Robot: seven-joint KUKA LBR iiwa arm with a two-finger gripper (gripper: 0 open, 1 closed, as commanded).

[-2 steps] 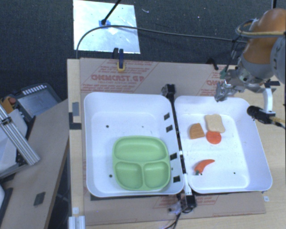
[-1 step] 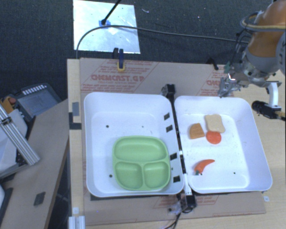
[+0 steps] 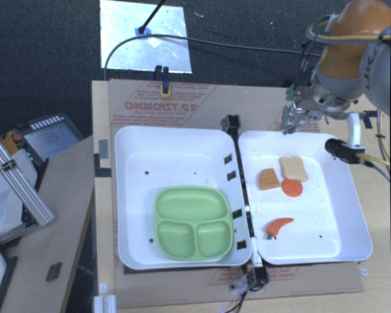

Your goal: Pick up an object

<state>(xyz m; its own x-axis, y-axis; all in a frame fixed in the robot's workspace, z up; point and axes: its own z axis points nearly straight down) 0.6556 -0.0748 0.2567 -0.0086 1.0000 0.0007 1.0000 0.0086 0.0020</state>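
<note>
The end effector (image 3: 292, 120) hangs above the far rim of the right bin (image 3: 348, 183), near that bin's back left corner, below the arm's orange band (image 3: 360, 18). It is small and partly blurred against the cardboard behind it, so how far it stands open cannot be told, and nothing can be seen in its grasp. Inside the right bin, nearer the camera than the end effector, lie four small things: a pale bread slice (image 3: 293, 168), a tan bread piece (image 3: 269, 179) just beside it on the left, a red round slice (image 3: 292, 188) touching the pale slice's near edge, and an orange pepper (image 3: 278, 227) well apart from these, toward the bin's near side. All four rest on the bin floor, apart from the end effector. The left bin (image 3: 140, 153) holds a green divided plate (image 3: 193, 222) with three compartments, set in its near right part. Both bins sit on a cardboard sheet (image 3: 183, 104) on the counter.
</note>
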